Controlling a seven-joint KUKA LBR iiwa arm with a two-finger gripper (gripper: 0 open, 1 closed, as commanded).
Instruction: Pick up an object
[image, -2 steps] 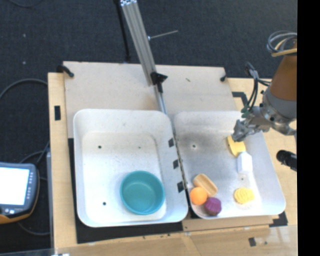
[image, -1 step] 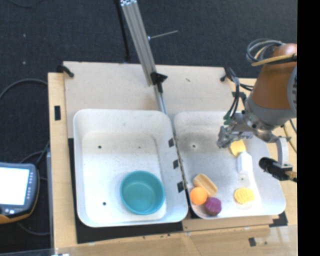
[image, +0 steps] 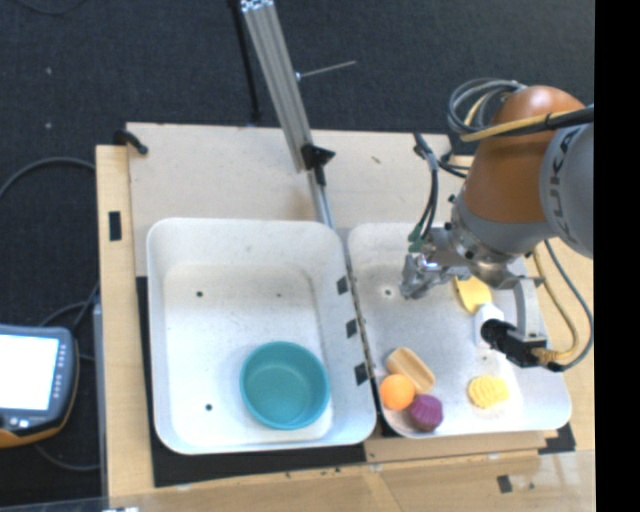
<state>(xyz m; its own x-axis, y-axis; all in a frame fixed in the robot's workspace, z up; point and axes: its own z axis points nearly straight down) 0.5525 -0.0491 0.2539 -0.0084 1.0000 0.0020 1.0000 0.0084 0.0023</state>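
I judged myself mid-approach: the gripper (image: 418, 277) hung over the right bin (image: 385, 250), whether open I couldn't tell; the orange ball (image: 397, 391) lay nearer its front, needing a descent.

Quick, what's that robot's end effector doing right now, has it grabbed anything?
End effector: hangs low over the right bin; whether it holds anything cannot be told.
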